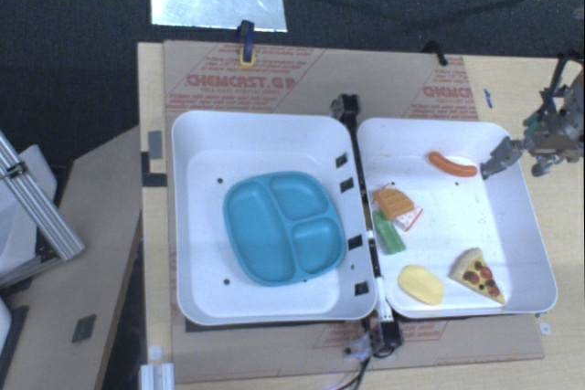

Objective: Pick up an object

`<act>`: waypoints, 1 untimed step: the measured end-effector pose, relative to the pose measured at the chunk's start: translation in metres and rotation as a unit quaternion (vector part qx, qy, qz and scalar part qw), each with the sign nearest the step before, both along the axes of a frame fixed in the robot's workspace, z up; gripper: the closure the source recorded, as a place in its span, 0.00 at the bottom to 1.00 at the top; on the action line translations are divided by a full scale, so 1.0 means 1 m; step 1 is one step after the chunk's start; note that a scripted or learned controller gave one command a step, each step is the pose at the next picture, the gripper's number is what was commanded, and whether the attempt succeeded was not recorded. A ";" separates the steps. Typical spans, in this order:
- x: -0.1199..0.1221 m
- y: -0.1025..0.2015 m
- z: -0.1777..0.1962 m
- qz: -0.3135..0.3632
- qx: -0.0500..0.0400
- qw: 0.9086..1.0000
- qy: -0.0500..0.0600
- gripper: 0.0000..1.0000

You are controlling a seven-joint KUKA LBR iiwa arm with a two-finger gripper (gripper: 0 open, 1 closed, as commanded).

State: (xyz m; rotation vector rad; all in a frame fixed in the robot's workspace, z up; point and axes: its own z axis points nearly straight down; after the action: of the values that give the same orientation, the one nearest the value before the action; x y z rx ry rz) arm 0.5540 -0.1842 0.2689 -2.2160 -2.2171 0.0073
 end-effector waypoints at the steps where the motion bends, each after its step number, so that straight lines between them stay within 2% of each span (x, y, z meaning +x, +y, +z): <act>1: 0.002 0.000 0.005 0.001 -0.001 1.000 -0.005 0.00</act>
State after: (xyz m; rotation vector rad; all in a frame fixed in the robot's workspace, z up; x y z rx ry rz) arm 0.5561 -0.1837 0.2741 -2.2185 -2.2262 -0.0007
